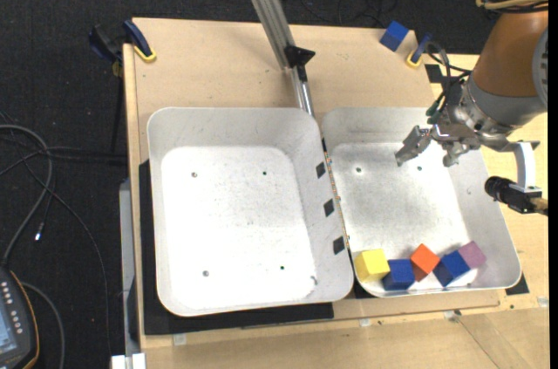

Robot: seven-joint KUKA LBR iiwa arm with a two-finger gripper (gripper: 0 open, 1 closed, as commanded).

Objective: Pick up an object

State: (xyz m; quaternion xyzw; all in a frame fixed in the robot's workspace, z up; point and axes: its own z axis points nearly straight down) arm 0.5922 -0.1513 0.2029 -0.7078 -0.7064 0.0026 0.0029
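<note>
Blocks huddle touching along the right bin's point(488, 210) near wall: yellow block point(372, 262), blue block point(400, 273), orange block point(425, 259). Your gripper point(432, 146) hangs empty, jaws spread, well apart at the far end. Expect fingers to jam on neighbours or the wall.

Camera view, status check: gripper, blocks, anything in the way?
Gripper open, holding nothing, above right white bin. Yellow cube, two blue cubes, orange cube, purple cube clustered at near rim. Path to them unobstructed.

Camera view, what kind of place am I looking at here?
Probably a robotics lab test bench: two white bins clamped to a wooden bench, foam blocks, and loose cables on the dark floor.
</note>
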